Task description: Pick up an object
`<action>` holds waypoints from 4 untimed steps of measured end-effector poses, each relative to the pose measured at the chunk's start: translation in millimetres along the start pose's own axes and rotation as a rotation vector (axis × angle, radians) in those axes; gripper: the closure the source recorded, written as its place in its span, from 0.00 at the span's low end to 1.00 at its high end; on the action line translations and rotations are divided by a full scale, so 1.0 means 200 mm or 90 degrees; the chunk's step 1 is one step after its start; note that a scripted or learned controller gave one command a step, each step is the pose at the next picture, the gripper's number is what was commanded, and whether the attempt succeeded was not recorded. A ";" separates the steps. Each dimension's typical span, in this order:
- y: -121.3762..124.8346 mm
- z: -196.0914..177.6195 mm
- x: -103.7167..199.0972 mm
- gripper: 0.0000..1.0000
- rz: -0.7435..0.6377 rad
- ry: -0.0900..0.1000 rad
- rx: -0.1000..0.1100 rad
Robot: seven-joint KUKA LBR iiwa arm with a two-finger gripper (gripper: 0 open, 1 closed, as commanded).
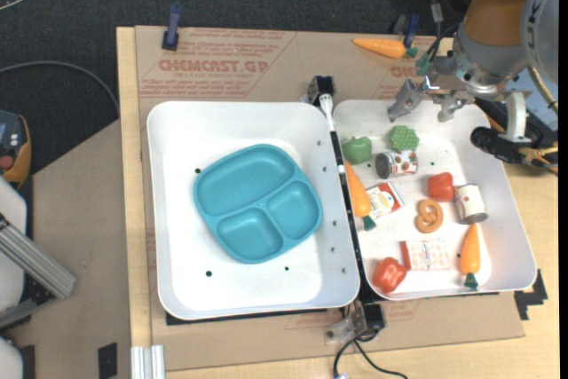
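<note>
My gripper [428,105] hangs over the back edge of the right bin [508,217], its two grey fingers spread apart with nothing between them. Below it in that bin lie a green broccoli piece [404,138], a green pepper [358,148], a small can [396,163], a red tomato-like piece [441,186], a pretzel [429,216], a white and grey cylinder [469,201], two carrots [358,191] [470,253], a red pepper [389,274] and two small cartons [383,200] [428,256].
The left bin [173,217] holds a blue three-compartment plate [256,201]. Another orange carrot [380,47] lies on the cardboard behind the right bin. A blue clamp [171,27] sits at the bench's back left. Black cables run along the right side.
</note>
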State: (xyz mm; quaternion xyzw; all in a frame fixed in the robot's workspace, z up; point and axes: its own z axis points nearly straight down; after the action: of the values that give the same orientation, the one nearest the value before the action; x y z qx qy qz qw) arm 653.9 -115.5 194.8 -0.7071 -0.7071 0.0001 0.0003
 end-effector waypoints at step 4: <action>0.08 -0.59 0.34 1.00 -0.005 -0.001 -0.015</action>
State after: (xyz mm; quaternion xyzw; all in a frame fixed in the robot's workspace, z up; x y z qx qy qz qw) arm 670.0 -48.5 313.4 -0.7046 -0.7096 -0.0079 -0.0082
